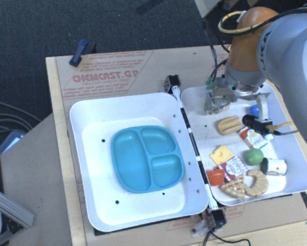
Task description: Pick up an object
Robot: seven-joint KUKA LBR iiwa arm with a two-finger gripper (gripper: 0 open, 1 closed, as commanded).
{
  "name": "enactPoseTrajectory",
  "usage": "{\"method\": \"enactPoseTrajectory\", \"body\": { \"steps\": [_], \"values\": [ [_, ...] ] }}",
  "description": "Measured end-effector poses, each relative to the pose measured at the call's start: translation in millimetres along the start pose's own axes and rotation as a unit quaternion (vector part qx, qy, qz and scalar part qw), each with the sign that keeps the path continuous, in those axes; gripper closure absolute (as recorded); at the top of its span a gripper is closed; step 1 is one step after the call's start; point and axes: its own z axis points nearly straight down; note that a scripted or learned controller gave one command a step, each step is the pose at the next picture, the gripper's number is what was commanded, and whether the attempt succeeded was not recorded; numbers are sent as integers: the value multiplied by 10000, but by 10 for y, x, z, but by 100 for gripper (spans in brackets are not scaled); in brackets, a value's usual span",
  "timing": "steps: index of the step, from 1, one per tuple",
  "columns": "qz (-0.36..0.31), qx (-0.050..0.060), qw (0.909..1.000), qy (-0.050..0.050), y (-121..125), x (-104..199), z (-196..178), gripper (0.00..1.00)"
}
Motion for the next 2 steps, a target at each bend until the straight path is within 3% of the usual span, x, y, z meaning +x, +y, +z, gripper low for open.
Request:
{"method": "enactPoseTrajectory", "body": {
  "steps": [1,2],
  "values": [
    [0,1,10000,1,-1,1,2,0],
    [-1,-11,10000,11,4,19,102,0]
  ]
}}
